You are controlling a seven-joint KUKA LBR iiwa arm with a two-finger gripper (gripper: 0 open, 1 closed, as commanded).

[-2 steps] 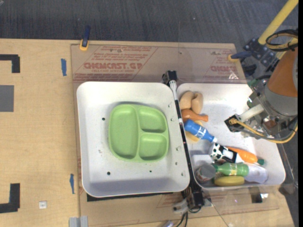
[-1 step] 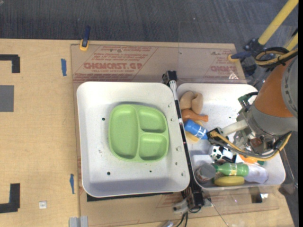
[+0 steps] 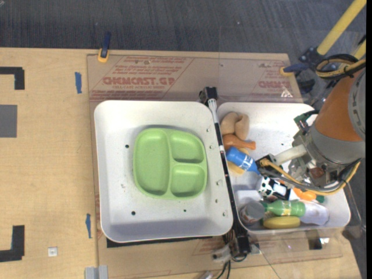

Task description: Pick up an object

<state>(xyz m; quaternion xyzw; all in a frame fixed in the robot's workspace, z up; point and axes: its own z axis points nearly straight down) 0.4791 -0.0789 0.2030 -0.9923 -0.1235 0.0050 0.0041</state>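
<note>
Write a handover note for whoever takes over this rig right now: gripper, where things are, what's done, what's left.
Gripper: low over the right side of the right white bin; I cannot tell whether it is open or shut.
Things: tan soft toy, blue plastic bottle, green plastic bottle and yellow banana-shaped piece lie in the right bin. A green divided plastic plate lies in the left white bin.
Done: arm is over the clutter; no pick is visible.
Left: grasp one object and lift it.
</note>
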